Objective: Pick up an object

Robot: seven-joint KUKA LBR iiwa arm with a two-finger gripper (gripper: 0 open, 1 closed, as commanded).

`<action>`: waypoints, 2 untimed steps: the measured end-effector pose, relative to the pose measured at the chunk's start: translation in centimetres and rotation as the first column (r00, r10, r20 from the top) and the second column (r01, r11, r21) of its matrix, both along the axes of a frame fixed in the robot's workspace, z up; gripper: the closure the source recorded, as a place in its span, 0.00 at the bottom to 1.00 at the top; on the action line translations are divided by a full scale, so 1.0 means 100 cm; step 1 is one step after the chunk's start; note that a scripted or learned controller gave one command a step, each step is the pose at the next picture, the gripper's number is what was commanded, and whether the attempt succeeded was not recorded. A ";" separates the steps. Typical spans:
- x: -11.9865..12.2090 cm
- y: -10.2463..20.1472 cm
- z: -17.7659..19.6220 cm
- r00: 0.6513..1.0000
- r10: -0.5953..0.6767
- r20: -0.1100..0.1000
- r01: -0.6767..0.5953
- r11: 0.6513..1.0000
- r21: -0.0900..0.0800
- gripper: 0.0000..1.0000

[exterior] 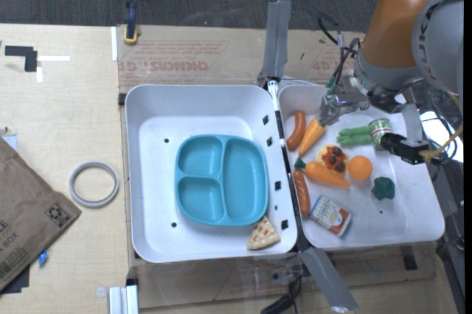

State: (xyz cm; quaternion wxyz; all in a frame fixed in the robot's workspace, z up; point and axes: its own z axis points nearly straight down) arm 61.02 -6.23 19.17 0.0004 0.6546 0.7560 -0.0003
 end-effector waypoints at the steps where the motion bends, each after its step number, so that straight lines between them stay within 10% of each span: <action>1: 0.024 -0.012 0.034 0.993 0.115 0.001 -0.115 0.993 -0.002 1.00; 2: 0.024 -0.011 0.034 0.993 0.115 0.001 -0.115 0.993 -0.001 0.00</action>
